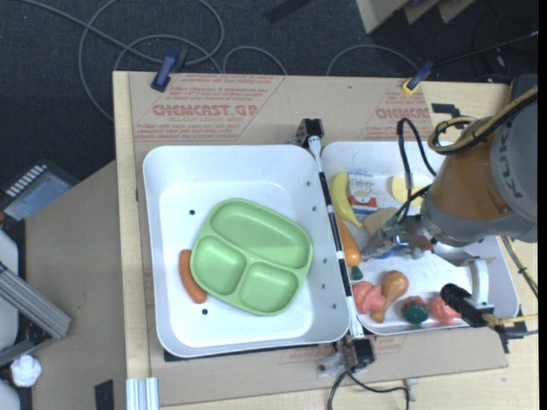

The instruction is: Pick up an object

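Stage: early – nothing lifted yet, as far as the view shows.
Arm: reaches in from the right, low over the right bin (504,293); orange band above the wrist.
Pincer (386,239): down among the items near the bin's left side; open/closed state – cannot tell, too blurred & partly hidden by the wrist.
Candidates: banana (341,196) at upper left of the right bin, carrot (349,244) along the left wall, brown piece (394,284) just below the pincer, pink piece (369,299) & teal piece (414,312) near the front wall. All lie in the bin.
Left bin (162,178): green tray (249,255) w/ an orange sausage (191,276) beside it – well apart from the arm.
Done: approach, prob. reach into the bin.
Left: secure grip on one item, raise it clear.
Risk: crowded items – grip may slip or catch two.
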`<state>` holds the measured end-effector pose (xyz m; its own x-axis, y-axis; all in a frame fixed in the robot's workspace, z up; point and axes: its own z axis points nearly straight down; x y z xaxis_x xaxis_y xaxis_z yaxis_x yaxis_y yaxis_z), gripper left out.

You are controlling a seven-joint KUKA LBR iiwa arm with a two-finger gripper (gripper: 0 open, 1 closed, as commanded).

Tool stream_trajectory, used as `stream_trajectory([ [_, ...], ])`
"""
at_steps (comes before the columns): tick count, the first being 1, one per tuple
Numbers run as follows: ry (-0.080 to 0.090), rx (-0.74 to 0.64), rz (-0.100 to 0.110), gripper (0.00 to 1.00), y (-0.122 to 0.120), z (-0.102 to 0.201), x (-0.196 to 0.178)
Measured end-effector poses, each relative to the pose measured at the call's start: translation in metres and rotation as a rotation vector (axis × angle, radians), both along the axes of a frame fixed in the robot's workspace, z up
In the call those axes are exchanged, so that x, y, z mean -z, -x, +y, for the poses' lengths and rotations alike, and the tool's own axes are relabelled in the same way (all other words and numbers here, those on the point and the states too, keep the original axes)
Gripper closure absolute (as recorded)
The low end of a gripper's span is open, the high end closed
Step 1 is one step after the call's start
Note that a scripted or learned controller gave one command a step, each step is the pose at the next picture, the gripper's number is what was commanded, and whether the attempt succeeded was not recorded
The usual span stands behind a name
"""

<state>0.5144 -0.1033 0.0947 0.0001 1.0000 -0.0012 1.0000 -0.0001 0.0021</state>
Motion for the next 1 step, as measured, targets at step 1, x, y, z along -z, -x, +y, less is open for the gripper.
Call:
stream_trajectory([
  [1, -0.001, 0.001, 0.004, 0.00, 0.0361, 0.0070, 0.0107],
])
